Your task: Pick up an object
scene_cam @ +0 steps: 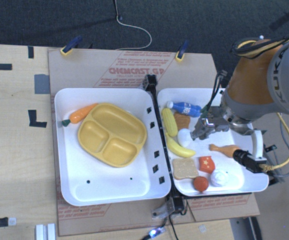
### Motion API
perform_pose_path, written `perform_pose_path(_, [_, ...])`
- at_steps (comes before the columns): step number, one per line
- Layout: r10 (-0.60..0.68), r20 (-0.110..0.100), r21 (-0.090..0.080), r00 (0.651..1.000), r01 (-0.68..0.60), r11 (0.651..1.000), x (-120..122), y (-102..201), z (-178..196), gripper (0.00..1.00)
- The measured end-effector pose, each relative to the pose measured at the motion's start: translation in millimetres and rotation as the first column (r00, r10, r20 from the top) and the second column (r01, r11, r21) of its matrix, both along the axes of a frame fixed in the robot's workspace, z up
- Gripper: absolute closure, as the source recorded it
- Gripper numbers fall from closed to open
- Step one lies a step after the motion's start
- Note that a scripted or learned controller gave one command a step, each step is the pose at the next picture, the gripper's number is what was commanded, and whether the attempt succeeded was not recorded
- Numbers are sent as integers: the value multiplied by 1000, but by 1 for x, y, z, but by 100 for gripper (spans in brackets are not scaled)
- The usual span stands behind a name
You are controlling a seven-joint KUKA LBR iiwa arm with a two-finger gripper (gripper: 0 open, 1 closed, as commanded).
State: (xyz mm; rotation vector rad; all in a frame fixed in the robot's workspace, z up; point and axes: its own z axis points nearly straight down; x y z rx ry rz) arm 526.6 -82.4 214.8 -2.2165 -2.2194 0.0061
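The right bin [212,95] holds several toy foods. A blue and white bottle [184,107] lies at the back, with a corn cob [169,122] and a brown piece [181,120] beside it. A banana [180,148] curves below a white egg [184,136]. Toast [185,168], a red pepper [206,163], a tomato [200,183], a white lump [219,177] and a chicken drumstick [225,149] fill the front. My gripper [203,129] hangs low in the bin, just right of the egg and below the bottle.
In the left bin [64,134] a yellow divided tray [112,133] lies tilted, with an orange carrot [80,113] at its back left. A black divider [156,134] runs between the bins. The arm's orange and grey body [252,86] looms over the right bin's right side.
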Motion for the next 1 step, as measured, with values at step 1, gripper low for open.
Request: perform_pose_path(1, [1, 6, 0, 1000, -1, 1000, -3, 3, 20, 100])
